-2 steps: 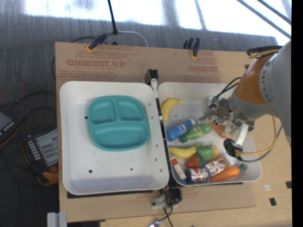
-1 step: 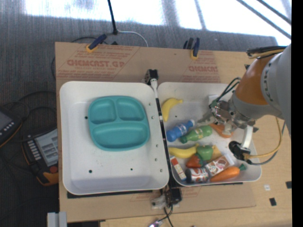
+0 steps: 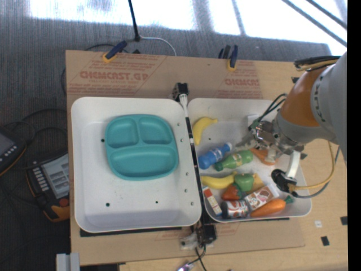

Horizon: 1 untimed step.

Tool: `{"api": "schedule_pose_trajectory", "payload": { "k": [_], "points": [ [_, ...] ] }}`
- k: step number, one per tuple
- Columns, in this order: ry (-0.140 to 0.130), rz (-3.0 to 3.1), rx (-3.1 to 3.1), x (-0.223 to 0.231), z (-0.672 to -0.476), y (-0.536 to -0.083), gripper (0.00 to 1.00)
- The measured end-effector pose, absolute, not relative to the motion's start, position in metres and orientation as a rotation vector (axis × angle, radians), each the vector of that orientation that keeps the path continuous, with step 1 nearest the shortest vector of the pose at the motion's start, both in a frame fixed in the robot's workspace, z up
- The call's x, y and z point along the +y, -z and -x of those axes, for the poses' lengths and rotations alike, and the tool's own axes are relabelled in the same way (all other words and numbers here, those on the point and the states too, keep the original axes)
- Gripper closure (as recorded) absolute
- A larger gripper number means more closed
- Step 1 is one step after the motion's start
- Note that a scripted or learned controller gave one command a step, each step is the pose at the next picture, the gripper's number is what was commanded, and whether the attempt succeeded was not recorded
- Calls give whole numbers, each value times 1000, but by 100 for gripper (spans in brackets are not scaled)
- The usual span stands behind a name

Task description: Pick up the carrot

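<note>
The left bin (image 3: 84, 208) holds a teal divided plate (image 3: 141, 147). In the right bin (image 3: 225, 107) lie a banana (image 3: 202, 127), a blue bottle (image 3: 214, 154) and a green bottle (image 3: 237, 160). The carrot (image 3: 269, 208) rests at the near right corner beside a red-and-white packet (image 3: 256, 197). The gripper (image 3: 264, 141) hangs over the bin's right side, touching an orange item (image 3: 265, 157); whether its jaws are open or closed, I cannot tell.

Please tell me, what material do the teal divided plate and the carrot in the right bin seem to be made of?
The teal plate looks like moulded plastic with a smooth matte surface and rounded compartment edges. The carrot seems a plastic toy: even orange colour, slight sheen.
</note>
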<state>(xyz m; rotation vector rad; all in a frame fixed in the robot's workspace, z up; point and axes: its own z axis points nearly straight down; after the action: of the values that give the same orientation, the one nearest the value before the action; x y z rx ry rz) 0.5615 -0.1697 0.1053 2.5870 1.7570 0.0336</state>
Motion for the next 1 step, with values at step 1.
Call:
{"api": "schedule_pose_trajectory", "payload": {
  "k": [1],
  "points": [
    [-27,-2406,1984,-169,-552,-103,0]
  ]
}}
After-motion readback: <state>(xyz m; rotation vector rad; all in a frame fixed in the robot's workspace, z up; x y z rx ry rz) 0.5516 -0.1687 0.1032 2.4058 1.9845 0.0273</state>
